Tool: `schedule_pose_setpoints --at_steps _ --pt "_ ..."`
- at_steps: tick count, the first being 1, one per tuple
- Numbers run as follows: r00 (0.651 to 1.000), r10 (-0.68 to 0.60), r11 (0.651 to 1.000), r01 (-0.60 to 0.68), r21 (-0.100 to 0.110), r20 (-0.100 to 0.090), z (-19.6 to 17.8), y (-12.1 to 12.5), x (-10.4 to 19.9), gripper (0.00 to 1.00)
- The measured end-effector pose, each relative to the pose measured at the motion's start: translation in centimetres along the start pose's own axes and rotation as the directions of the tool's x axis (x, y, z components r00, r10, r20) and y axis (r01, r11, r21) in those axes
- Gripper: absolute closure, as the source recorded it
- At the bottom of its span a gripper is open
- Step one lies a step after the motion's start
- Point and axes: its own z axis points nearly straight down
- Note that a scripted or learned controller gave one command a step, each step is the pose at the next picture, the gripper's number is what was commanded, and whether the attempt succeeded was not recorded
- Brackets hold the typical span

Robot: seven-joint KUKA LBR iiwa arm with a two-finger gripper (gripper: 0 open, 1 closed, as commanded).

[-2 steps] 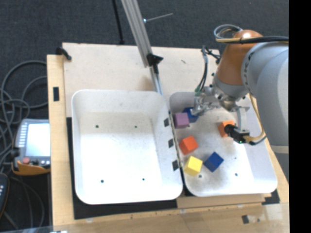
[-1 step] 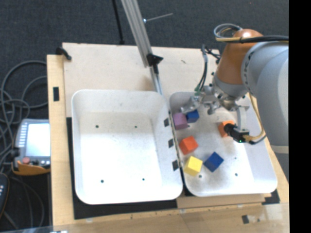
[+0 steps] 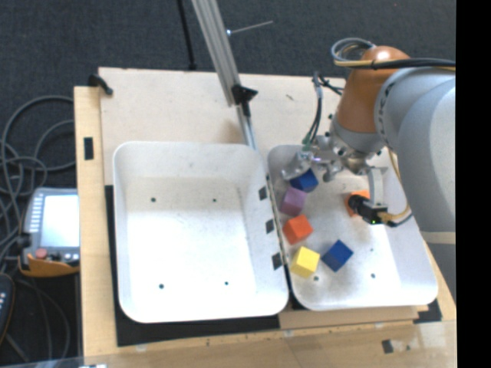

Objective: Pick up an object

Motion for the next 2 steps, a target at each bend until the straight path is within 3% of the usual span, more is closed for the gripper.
schedule_pose_setpoints --at_steps 1,2 --pt "1.000 -0.006 1.000 0.006 0.012 -0.006 -0.4 -0.2 0.4 1.00" --pt "1.000 -0.007 0.999 0.008 0.032 -0.012 -0.6 2.0 -1.1 1.00"
